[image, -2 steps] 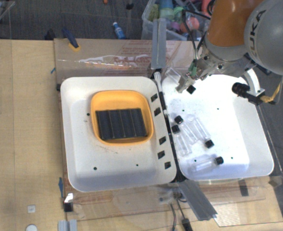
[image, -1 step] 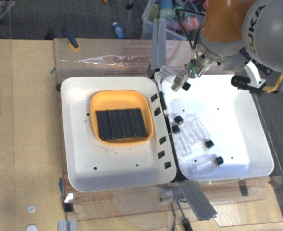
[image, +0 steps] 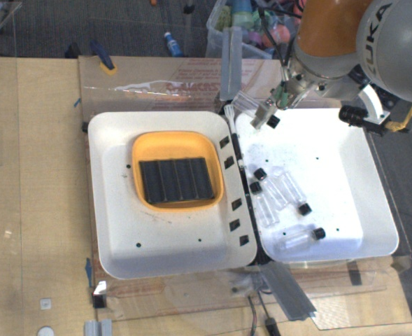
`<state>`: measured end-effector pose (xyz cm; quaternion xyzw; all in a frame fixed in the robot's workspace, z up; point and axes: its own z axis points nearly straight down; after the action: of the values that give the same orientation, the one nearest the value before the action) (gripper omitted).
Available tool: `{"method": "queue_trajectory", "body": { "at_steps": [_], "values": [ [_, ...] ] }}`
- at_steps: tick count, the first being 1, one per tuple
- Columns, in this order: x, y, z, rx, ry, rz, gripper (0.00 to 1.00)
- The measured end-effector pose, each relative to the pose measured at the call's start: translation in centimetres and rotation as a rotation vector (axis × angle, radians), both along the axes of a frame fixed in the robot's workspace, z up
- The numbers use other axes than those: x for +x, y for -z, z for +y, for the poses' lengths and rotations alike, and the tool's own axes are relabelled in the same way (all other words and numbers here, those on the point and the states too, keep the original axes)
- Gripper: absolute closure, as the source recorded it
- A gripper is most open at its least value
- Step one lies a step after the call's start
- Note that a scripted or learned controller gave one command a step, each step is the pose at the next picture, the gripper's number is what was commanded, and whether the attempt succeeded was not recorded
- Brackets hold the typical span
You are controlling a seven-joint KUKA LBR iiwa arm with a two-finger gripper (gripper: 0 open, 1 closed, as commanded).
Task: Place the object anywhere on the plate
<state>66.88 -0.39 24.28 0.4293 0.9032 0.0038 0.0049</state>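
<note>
Gripper (image: 267,115) hangs at the far left corner of the right bin (image: 345,145); a clear vial with a black cap (image: 261,115) sits between its fingers, so it is closed on that vial. Left to right: the left bin (image: 111,187) on the table (image: 31,187) carries an orange plate (image: 174,144) with a ribbed black tray (image: 176,180) resting on it. The right bin contains several more clear vials with black caps (image: 284,187), lying loose near its left and front areas.
</note>
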Motion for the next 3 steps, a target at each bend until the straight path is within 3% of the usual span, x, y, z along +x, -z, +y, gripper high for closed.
{"method": "queue_trajectory", "body": {
  "at_steps": [1, 2, 3],
  "values": [
    [-0.9, -2.3, -0.2, -0.004, -0.182, 0.004, 1.0],
    [-0.7, 2.4, -3.3, -0.005, -0.5, 0.009, 1.0],
    [-1.0, -0.8, -3.9, -0.01, -0.783, 0.0, 1.0]
  ]
}}
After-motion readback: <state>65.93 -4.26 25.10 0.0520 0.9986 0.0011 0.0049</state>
